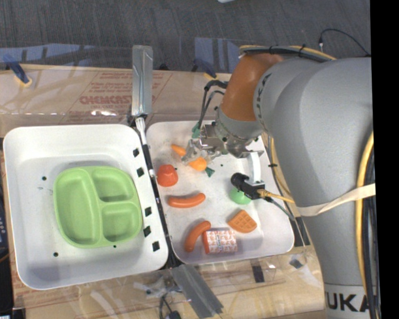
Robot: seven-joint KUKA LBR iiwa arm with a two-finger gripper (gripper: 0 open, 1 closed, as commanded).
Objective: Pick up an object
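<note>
My gripper (200, 148) is low over the back of the right bin (280, 232), reaching in from the right under the orange wrist band. A small orange piece (198, 164) lies right below the gripper's tip, and whether they touch cannot be made out. Another small orange piece (178, 150) lies just left of the gripper. Further forward in this bin are an orange cup-shaped toy (166, 175), two orange sausages (186, 201) (196, 234), a printed can (219, 241) on its side, an orange waffle-like wedge (242, 221) and a green round thing (239, 197).
The left bin (26, 260) holds a light-green divided plate (96, 206). A ridge with black clips (150, 190) separates the two bins. The big grey arm body covers the right bin's right rim and the bench beyond it.
</note>
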